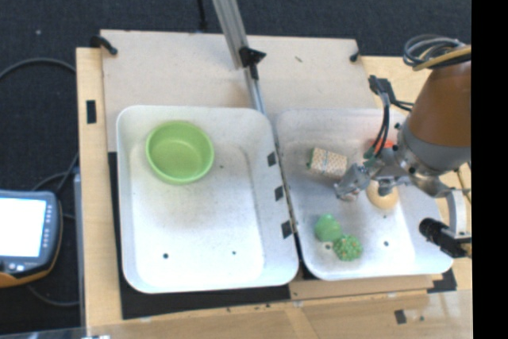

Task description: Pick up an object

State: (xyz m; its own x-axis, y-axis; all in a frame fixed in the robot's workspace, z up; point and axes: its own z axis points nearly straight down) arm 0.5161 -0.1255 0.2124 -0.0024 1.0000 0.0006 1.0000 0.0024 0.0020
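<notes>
Green bowl [180, 152] sits in left bin [143, 250]. Right bin [397, 262] holds a tan patterned block [328, 161], two green lumps [326, 228] [347, 248] near the front, a yellowish piece [384, 197] — gripper [349, 188] low between block and yellowish piece, grip state can't tell.

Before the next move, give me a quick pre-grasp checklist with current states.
1. End effector over the right bin: ok.
2. Object held between fingers: cannot tell.
3. Nearest target, patterned block, just up-left of the end effector: ok.
4. Cream round object crowding the tool's right side: not ok.
5. Two green objects nearer the front of the bin, apart from the tool: ok.
6. Green bowl in the left bin, out of the way: ok.
</notes>
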